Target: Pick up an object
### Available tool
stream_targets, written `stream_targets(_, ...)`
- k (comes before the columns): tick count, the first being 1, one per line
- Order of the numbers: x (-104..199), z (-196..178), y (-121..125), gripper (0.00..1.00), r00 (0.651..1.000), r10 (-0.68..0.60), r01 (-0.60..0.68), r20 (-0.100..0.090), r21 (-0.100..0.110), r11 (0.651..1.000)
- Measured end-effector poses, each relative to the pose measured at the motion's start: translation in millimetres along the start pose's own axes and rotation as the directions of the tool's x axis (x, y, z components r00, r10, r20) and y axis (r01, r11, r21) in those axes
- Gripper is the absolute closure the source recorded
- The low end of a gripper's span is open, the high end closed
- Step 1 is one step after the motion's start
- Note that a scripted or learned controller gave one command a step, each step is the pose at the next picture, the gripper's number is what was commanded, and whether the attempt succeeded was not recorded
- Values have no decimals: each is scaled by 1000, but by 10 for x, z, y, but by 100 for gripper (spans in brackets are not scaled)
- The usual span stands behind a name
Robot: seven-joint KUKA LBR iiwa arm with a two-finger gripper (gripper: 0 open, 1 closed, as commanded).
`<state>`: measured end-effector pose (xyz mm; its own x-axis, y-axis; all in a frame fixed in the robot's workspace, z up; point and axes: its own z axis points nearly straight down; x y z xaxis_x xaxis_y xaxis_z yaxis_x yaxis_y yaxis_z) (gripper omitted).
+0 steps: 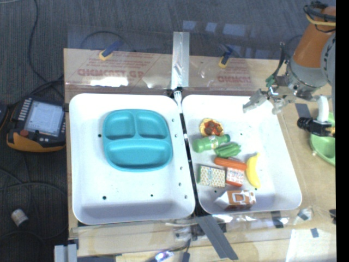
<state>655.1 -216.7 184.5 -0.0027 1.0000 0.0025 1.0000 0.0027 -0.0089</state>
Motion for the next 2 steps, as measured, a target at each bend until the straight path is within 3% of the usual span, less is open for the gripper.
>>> stream_targets(1,178,333,-1033,0,999,35,-35,2,2,999)
stream_targets(2,199,958,-1150,0,999,43,-43,5,-23,999)
